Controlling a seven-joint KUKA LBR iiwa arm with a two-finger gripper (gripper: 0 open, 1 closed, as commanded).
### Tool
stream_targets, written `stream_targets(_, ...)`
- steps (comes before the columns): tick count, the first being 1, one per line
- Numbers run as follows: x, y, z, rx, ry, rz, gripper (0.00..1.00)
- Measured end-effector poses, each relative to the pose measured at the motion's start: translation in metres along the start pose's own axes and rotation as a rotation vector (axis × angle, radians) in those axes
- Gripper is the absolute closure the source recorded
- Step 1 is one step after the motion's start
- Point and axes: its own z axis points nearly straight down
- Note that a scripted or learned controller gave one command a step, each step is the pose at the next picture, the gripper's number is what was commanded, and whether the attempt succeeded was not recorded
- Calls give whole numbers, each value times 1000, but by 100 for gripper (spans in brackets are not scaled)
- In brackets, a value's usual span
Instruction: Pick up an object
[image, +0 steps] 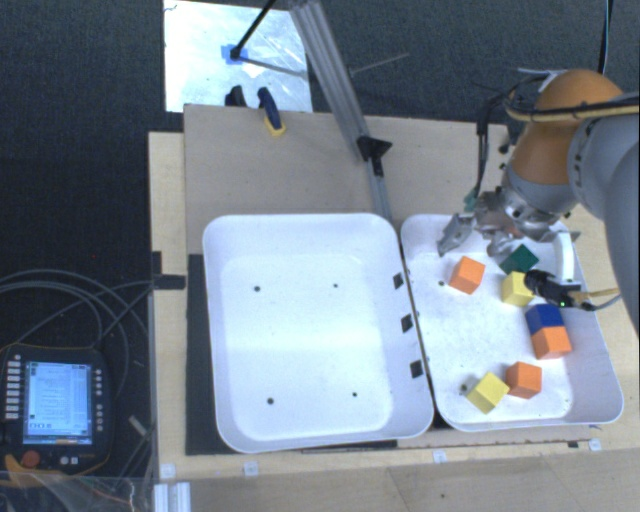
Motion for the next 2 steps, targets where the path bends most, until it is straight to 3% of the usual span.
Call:
stream_targets(1, 0, 2, -15, -8, -1, -2, 100)
stream_targets(2, 0, 2, -81, -12, -2, -1, 100)
